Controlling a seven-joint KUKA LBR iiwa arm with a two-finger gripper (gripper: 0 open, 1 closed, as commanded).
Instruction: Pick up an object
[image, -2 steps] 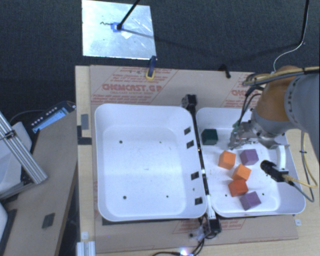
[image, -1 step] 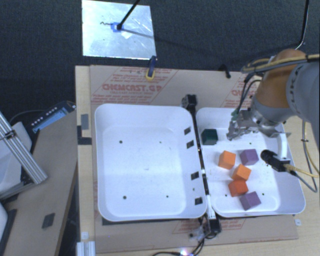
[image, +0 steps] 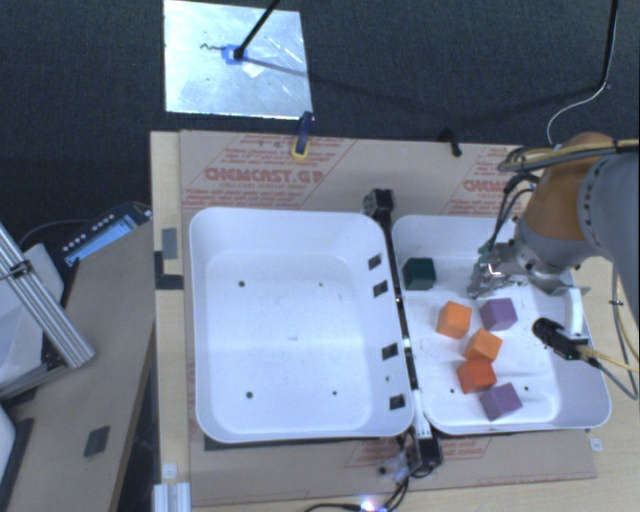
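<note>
Camera view: gripper (image: 487, 283) low in the right bin (image: 590, 395), just above the purple cube (image: 497, 314), which sits edge-skewed beside an orange cube (image: 453, 320); finger state indiscernible.
</note>
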